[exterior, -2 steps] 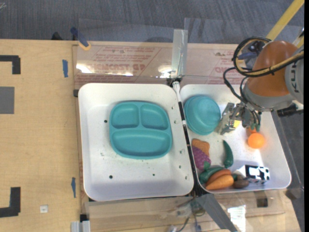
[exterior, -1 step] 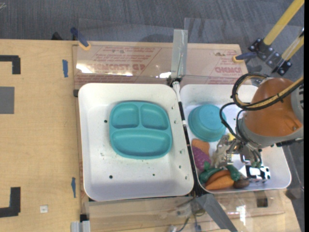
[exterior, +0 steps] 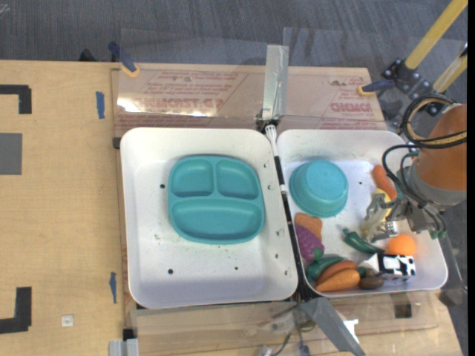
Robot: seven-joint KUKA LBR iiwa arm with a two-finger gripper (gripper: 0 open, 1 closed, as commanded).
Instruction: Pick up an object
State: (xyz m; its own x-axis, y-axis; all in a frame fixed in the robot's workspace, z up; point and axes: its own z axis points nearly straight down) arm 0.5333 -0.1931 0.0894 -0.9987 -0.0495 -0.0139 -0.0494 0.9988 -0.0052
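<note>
The right bin [exterior: 349,141] holds a pile of toy food. My gripper [exterior: 381,218] hangs low over that bin's right side, under the arm's orange band [exterior: 446,154]. Just below it lie a green pod-like toy [exterior: 361,240] and an orange ball [exterior: 402,245]. A black-and-white toy [exterior: 397,266] sits by the bin's front right corner. An orange carrot [exterior: 381,179] lies behind the gripper. A teal bowl [exterior: 320,187] stands upright in the bin's back left part. Purple and orange toys [exterior: 309,237] and carrot-like pieces [exterior: 338,274] crowd the front left.
The left bin [exterior: 148,273] holds a teal divided plate [exterior: 216,198] at its middle. A ridge [exterior: 279,199] separates the two bins. Clear panels [exterior: 193,95] stand behind them. Cables [exterior: 415,117] loop near the arm at the right.
</note>
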